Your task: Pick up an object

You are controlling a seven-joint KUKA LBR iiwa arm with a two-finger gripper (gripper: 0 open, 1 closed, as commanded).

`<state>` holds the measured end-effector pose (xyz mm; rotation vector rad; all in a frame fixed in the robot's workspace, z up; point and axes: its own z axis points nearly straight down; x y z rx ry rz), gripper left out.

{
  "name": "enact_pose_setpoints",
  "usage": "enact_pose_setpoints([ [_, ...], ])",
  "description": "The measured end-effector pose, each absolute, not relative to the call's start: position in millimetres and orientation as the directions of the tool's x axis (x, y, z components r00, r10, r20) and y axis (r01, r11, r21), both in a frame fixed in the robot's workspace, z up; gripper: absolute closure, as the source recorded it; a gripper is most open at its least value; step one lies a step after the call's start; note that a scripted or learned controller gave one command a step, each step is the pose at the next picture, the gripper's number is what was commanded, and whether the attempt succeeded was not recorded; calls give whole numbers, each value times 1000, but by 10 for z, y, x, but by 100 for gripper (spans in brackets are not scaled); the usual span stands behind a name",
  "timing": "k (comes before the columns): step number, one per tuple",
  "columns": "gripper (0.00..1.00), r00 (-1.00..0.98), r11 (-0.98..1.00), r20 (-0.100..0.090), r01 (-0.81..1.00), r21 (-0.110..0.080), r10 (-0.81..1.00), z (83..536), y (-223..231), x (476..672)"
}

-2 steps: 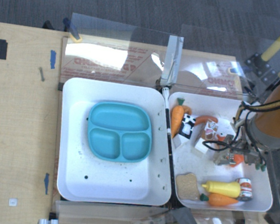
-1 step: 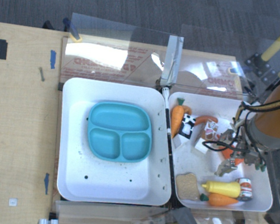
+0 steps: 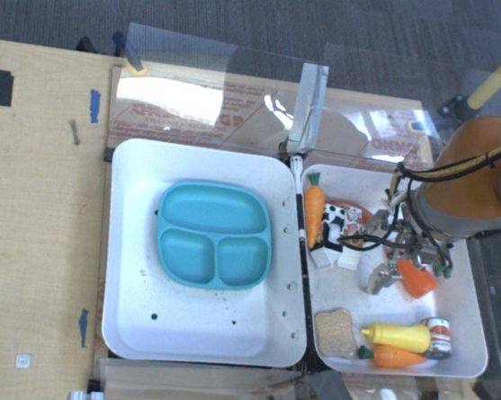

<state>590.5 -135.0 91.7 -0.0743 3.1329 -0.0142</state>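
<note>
Camera view: right bin [image 3: 474,295], the landmark, with the grey arm lowered into it from its right side.
Gripper: gripper [image 3: 384,276] low over the bin's middle, beside a tangle of black cables; whether it is open or closed cannot be told from this slanted look, and nothing is seen held.
Nearest object: orange-red toy piece [image 3: 418,280], just right of the gripper and near the bin's centre, seemingly on the floor.
Other objects: carrot [image 3: 312,213] along the bin's left wall; black-and-white item [image 3: 340,220] just beside it; yellow bottle [image 3: 397,335], second carrot [image 3: 397,357] and small can [image 3: 438,333] crowded at the bin's near edge; tan slice [image 3: 335,332] in its near-left corner.
Neighbour: blue divided tray [image 3: 214,235] in the bin to the left of the landmark.
Step in hand: by appearance, the descent or the grasp attempt on a piece at the bin's centre.
Next move: likely a firm close on one piece, then a straight lift clear of the walls.
</note>
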Motion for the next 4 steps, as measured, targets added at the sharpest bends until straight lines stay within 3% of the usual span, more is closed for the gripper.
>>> enact_pose_setpoints([
  [1,0,-991,991,-2,135,-13,135,896,-1044,6134],
  [3,0,-973,974,51,225,-15,226,851,-1046,6405],
  [4,0,-929,929,-5,371,-1,371,878,-952,6525],
])
